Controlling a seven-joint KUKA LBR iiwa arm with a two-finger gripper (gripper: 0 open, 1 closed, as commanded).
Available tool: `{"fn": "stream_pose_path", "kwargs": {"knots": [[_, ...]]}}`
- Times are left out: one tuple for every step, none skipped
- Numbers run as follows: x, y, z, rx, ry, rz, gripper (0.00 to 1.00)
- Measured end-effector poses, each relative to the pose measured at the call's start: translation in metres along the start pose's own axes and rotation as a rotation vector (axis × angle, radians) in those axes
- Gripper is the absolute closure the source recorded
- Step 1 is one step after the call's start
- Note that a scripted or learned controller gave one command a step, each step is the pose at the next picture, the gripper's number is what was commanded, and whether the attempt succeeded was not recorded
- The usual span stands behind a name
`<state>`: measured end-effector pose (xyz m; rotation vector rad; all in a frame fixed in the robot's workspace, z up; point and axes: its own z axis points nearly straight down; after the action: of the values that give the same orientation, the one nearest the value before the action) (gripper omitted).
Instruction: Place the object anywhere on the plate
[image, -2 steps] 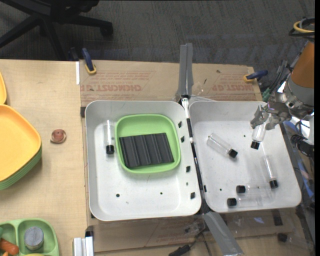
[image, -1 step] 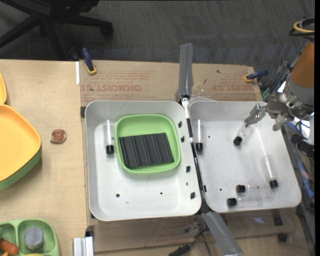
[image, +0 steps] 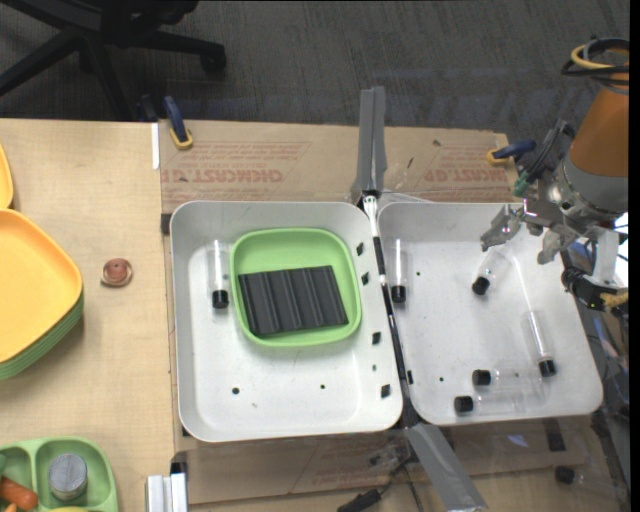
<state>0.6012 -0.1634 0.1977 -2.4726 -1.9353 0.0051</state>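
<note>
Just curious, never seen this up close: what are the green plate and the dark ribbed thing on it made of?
The green plate looks like matte moulded plastic, its rim smooth and evenly coloured. The dark ribbed slab seems to be rubber or foam, dull and grooved; I can't tell which.

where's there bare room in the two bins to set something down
Left bin: the front strip below the green plate is bare. The plate itself is mostly covered by a dark ribbed block. Right bin: the middle, between the tube by the divider and the tubes at the right, is bare; its front right corner is crowded.
</note>
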Motion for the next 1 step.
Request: {"fn": "stream_pose_path", "kwargs": {"knots": [[0.0091,-0.0018,-0.0197,-0.001,0.0,0.263,0.0]]}}
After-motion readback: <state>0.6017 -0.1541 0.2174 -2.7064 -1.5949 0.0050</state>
